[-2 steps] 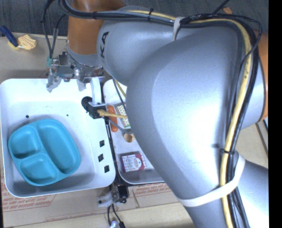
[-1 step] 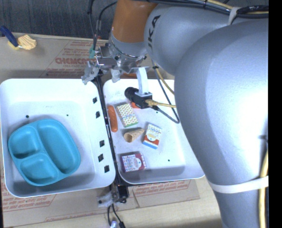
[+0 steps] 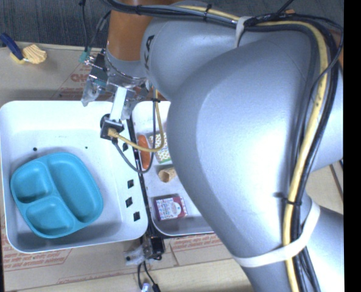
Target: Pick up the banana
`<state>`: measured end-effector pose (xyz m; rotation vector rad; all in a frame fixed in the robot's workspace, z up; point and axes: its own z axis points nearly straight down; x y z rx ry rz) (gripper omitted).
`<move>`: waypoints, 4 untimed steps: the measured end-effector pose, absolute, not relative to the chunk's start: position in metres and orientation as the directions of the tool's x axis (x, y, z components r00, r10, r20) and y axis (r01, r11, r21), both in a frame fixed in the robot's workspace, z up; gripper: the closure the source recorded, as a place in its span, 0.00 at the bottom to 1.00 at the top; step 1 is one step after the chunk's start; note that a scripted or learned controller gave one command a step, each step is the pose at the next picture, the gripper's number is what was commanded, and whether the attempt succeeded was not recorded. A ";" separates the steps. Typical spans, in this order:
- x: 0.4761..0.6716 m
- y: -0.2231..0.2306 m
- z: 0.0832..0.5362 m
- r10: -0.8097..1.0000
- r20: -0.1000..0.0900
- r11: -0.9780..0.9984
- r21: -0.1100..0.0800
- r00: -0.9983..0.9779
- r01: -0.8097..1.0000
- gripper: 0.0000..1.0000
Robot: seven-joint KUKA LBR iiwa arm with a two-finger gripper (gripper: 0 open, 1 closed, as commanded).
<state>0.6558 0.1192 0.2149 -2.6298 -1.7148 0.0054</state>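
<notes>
My gripper [image 3: 91,92] hangs over the far rim of the left bin [image 3: 22,117], near the wall between the two bins. Nothing can be made out held in it. The big grey arm [image 3: 241,132] covers most of the right bin [image 3: 186,229]. In the visible strip of that bin lie an orange object [image 3: 145,152], a green checked packet [image 3: 162,149], a small tan piece [image 3: 166,175] and a dark red box [image 3: 169,207].
A blue divided plate [image 3: 55,193] lies in the near-left part of the left bin. On the cardboard beyond the bins at the far left is a pale yellow thing with a blue handle [image 3: 29,53].
</notes>
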 end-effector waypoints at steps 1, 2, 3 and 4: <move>0.602 -0.025 0.191 0.964 -0.004 -0.267 -0.005 0.267 0.964 0.00; 0.518 -0.082 0.191 0.930 -0.002 -0.368 -0.005 0.368 0.930 0.00; 0.525 -0.109 0.104 0.832 0.004 -0.555 0.004 0.555 0.832 0.00; 0.551 -0.105 0.096 0.823 -0.001 -0.569 0.002 0.569 0.823 0.00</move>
